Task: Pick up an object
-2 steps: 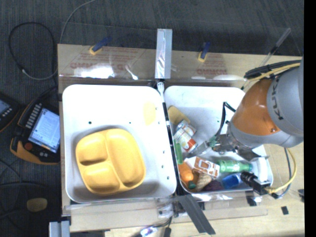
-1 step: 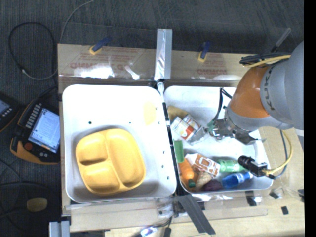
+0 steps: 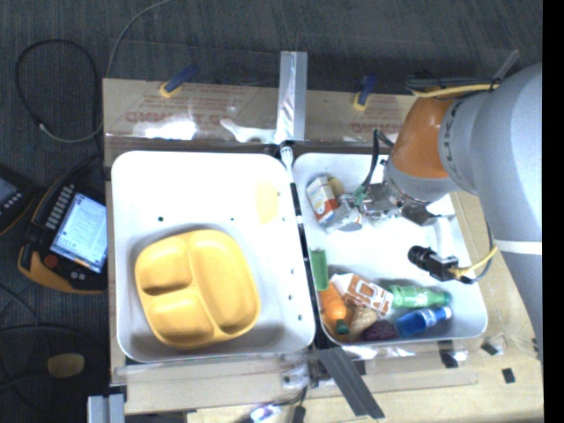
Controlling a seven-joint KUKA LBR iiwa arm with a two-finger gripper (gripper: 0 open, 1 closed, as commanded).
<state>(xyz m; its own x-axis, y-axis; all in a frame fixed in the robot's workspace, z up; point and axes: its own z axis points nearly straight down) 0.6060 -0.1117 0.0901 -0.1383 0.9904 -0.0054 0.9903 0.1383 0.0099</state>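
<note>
Hand: the hand (image 3: 361, 203) is lowered into the right bin (image 3: 467, 320) at its far end, just beside a can (image 3: 323, 196); whether it is open or closed cannot be told.
Can: lying tilted near the bin's left wall, silver with a red and yellow label; judged the likely target, being nearest.
Pile: a bottle (image 3: 421, 296), a carrot (image 3: 332, 307) and packets are heaped along the near wall.
Left bin: a yellow tray (image 3: 196, 285) is kept apart there.
</note>
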